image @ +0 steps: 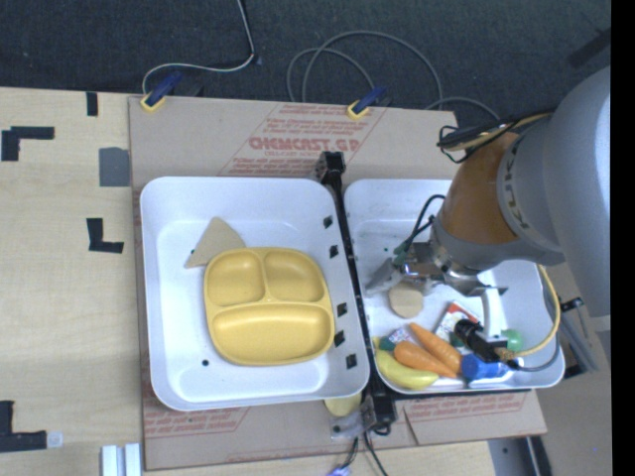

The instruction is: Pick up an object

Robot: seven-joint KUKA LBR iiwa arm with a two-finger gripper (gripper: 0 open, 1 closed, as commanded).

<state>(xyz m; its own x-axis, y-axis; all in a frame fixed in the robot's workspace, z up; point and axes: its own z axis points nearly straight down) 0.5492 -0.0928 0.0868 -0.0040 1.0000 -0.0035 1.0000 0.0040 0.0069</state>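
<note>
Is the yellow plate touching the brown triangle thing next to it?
Touching, or overlapping. In the camera view, the yellow plate's upper left rim meets the bottom edge of the tan triangle, with no white bin floor showing between them.

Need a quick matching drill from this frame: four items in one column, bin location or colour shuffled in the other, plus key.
Items:
1. divided plate
2. tan triangular piece
3. carrot
4. banana

Descriptions:
A. orange, right bin, just above the banana
B. yellow, middle of left bin
C. yellow, along front edge of right bin
D. left bin, touching the plate's upper-left corner

Pairs: 1-B, 2-D, 3-A, 4-C
</note>
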